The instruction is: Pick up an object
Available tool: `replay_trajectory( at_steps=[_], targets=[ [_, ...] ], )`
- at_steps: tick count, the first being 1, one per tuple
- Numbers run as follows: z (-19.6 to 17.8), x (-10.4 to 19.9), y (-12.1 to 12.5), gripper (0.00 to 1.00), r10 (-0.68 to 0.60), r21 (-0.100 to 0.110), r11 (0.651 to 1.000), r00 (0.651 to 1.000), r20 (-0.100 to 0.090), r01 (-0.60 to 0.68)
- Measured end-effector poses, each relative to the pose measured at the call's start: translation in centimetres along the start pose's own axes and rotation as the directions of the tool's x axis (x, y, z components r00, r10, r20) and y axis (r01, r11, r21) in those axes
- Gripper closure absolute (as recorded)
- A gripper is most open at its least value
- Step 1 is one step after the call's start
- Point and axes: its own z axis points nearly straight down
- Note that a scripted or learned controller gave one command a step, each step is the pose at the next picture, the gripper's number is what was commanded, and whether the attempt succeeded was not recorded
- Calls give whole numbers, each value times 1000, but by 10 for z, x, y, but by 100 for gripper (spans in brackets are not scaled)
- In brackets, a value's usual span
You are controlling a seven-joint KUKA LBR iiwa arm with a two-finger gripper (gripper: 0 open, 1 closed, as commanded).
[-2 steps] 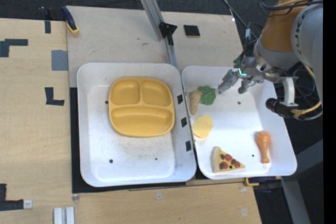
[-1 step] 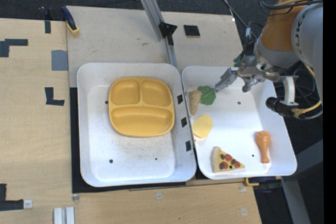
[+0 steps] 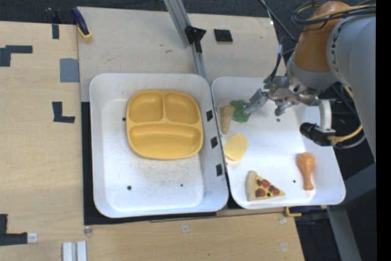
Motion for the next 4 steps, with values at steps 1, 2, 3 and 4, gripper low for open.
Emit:
replay_trajectory(
  at_steps=[1,2,3,4],
  targets=[
    [54,1,-1,0,0,1,1000,1000,0,0],
    [41,1,0,100,-1,-2,1000,1000,0,1],
    [-3,-2,5,100,0,-8,1000,1000,0,0],
    [-67,-5,9,100,0,-10,1000,1000,0,0]
  ],
)
